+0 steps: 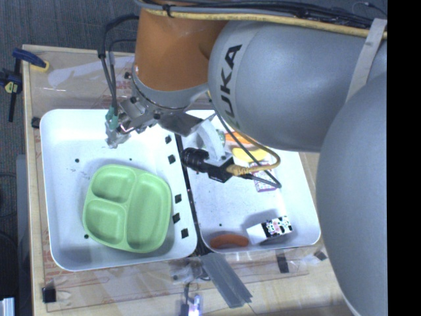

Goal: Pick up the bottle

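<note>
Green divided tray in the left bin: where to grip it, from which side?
Grip the green tray by the raised rim at its upper-left, coming straight down. It lies flat and looks too wide to span; its right edge crowds the wall of the left bin, while bare floor shows left and above.

The grey arm (276, 78) reaches in from the right across 2 white bins. Its gripper (117, 135) hangs over the far part of the left bin (59, 143), apart from the green plate (126, 207) with 3 compartments that lies at that bin's near side. In the right bin (223, 206), a brown oval thing (228, 241) lies at the near wall, with a small white box (276, 228) just beside it. An orange and yellow thing (247, 151), possibly a packet, is mostly hidden under the arm.
</note>
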